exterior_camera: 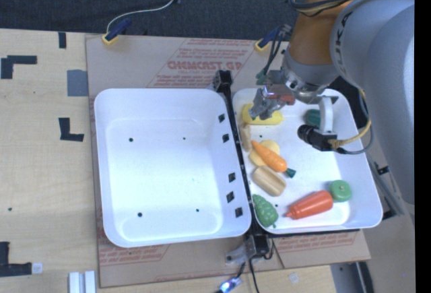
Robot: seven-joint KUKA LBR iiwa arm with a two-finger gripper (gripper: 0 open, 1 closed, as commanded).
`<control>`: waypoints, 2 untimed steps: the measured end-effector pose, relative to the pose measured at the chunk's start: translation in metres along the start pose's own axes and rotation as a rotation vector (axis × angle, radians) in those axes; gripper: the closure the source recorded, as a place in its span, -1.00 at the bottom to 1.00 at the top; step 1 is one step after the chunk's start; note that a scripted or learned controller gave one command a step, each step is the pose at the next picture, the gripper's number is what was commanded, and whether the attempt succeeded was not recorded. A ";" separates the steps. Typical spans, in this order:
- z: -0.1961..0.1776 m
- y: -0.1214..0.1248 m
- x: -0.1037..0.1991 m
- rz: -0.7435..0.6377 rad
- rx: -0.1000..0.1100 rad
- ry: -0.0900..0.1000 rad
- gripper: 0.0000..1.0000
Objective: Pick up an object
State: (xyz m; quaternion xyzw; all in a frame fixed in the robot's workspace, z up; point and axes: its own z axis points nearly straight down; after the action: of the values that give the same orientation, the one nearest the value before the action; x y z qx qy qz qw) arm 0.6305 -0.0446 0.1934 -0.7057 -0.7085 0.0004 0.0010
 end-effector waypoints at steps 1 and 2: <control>0.001 0.001 -0.002 0.002 0.000 -0.001 -1.00; 0.010 0.005 0.079 -0.005 0.000 0.002 -1.00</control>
State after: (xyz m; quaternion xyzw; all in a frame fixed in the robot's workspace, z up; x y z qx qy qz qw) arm 0.6352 0.0347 0.1831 -0.7040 -0.7102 -0.0004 0.0016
